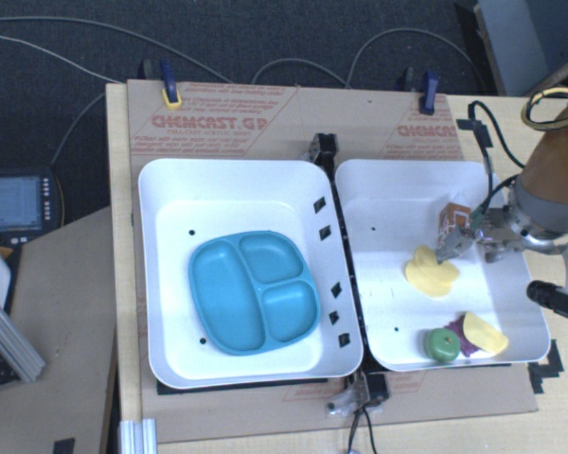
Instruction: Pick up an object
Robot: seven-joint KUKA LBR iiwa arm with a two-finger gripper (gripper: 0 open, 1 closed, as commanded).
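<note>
The right bin [388, 206] holds several small objects. A pale yellow soft piece [432, 275] lies near its middle. A green round object [443, 345] and a yellow-and-purple piece [483, 335] sit by the front wall. A small brown box [452, 218] is farther back. My gripper [452, 245] reaches in from the right and hangs low just above the yellow piece's far edge, right in front of the brown box. Nothing shows as lifted.
The left bin [166, 253] holds a blue divided plate [254, 291]. A black divider with clips [336, 253] runs between the bins. The arm's orange band [554, 173] stands over the right bin's right wall. Cables lie behind the bench.
</note>
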